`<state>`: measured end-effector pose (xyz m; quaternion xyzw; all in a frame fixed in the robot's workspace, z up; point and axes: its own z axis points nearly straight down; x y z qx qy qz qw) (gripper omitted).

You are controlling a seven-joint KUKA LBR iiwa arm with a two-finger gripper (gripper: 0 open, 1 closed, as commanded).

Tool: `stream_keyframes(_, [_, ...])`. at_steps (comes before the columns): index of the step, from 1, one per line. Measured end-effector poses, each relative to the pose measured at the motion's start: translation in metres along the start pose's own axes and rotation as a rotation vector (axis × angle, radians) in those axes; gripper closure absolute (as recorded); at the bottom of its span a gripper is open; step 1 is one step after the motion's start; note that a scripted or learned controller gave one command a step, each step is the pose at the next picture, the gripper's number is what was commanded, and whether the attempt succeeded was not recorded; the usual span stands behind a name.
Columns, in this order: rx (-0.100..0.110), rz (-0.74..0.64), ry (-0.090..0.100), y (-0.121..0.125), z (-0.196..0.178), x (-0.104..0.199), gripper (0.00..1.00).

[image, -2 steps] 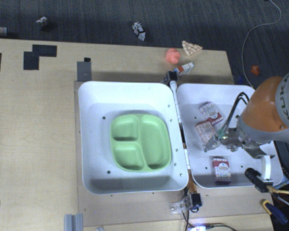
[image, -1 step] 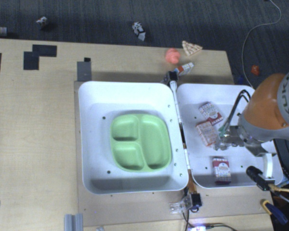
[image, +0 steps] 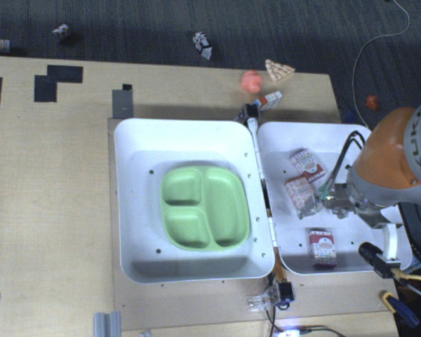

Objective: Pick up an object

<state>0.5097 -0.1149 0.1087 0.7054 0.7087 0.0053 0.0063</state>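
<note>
Red and white snack packets (image: 299, 188) are seen just left of the claw (image: 321, 201) in the right bin (image: 379, 135). Whether anything is pinched cannot be told.

At the frame's centre, the shallow white plastic left bin (image: 126, 188) looks smooth with a soft sheen, and the pale green three-compartment plastic tray (image: 203, 206) in it looks matt. The light wood-grain bench top (image: 49, 209) is smooth; the dark carpeted floor (image: 161, 12) along the top looks rough.

Tray (image: 203, 206) in left bin (image: 126, 188); packets (image: 303, 181) perhaps right.
</note>
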Motion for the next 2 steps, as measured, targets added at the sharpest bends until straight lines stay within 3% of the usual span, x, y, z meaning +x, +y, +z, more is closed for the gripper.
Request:
stream_keyframes(1, [0.004,0.003,-0.004,-0.020,0.021,0.026,0.00])
stream_keyframes(2, [-0.002,0.001,-0.004,-0.018,0.010,0.027,1.00])
